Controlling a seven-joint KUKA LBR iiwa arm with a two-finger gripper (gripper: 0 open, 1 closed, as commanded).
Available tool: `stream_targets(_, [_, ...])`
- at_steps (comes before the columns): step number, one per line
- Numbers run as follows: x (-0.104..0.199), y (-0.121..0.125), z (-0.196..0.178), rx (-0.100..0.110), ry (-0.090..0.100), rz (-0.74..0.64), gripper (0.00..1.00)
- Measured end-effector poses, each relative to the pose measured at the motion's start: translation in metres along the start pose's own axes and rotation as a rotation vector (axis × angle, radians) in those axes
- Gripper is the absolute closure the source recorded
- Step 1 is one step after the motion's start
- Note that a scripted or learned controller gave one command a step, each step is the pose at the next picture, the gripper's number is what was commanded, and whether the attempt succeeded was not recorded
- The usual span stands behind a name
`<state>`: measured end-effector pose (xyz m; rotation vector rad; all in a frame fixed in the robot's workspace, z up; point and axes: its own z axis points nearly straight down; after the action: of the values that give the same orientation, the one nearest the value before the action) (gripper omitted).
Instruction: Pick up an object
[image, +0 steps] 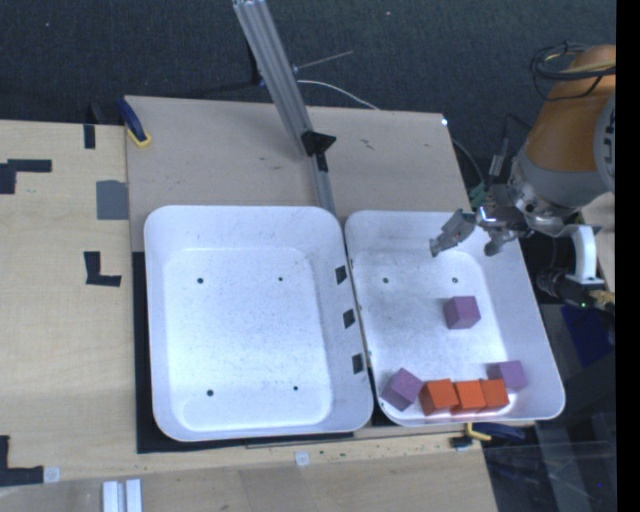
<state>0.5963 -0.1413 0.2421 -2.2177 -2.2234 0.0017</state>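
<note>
Above the right bin's (372, 262) far end the pincer (468, 234) is seen released, nothing gripped. Nearest, the lone purple cube (461, 311) lies at its six o'clock, apart.

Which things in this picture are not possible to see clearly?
- Hand: small and blurred in the camera view; finger state unreadable.
- Orange blocks: pressed in a row against the right bin's front wall; their number is unclear.
- Arm: cut off by the right edge.
- Blue-and-yellow object: too small to identify.
</note>
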Motion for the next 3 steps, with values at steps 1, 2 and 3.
stream_targets(1, [-0.064, -0.053, 0.076, 0.01, -0.001, 0.009, 0.0])
stream_targets(2, [-0.05, -0.05, 0.154, 0.003, 0.0, 0.001, 0.0])
stream_targets(3, [-0.068, -0.011, 0.15, -0.003, -0.002, 0.0, 0.0])
